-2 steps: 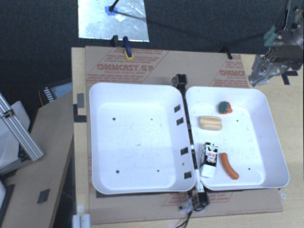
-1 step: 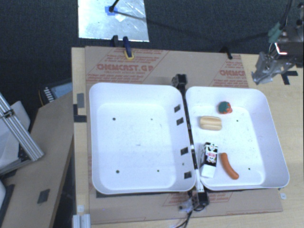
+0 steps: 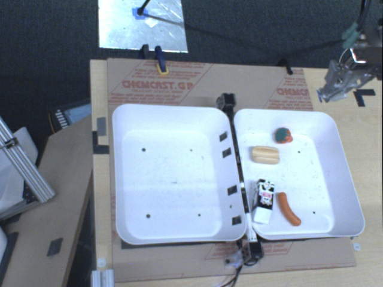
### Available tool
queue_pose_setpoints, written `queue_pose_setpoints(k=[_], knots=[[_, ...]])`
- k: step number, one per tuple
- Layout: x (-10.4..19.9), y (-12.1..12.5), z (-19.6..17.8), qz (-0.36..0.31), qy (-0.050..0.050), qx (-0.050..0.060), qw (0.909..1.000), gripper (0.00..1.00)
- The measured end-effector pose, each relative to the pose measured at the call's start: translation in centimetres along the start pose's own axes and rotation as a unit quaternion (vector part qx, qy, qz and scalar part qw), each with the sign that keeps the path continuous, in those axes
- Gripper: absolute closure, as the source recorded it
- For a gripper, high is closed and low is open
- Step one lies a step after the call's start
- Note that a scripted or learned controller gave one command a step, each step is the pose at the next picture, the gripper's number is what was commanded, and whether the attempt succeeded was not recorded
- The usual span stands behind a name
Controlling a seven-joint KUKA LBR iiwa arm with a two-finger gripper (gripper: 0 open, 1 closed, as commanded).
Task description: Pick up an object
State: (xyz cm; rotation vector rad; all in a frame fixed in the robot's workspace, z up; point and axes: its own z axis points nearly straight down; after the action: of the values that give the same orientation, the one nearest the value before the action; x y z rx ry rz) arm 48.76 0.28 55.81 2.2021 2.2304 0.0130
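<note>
**Status: Pick Not Yet Started**

The gripper (image 3: 335,88) hangs beyond the right bin's (image 3: 344,154) far corner; whether it is released or clenched cannot be determined. Bread roll (image 3: 265,155), carrot (image 3: 289,209), carton (image 3: 264,201) and round toy (image 3: 283,136) lie in the right bin. Approach, grasp and lift are outstanding.

Bright, even overhead light; soft focus, faint shadows.

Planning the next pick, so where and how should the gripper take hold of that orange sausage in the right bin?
Grip the orange sausage at its middle, straight from above, fingers closing across its narrow width. It lies flat and slanted on the right bin floor.
</note>
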Motion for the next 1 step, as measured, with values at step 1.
queue_pose_setpoints(k=[1], knots=[[0.0,0.06,-1.12,-0.002,0.0,-0.002,1.0,1.0]])
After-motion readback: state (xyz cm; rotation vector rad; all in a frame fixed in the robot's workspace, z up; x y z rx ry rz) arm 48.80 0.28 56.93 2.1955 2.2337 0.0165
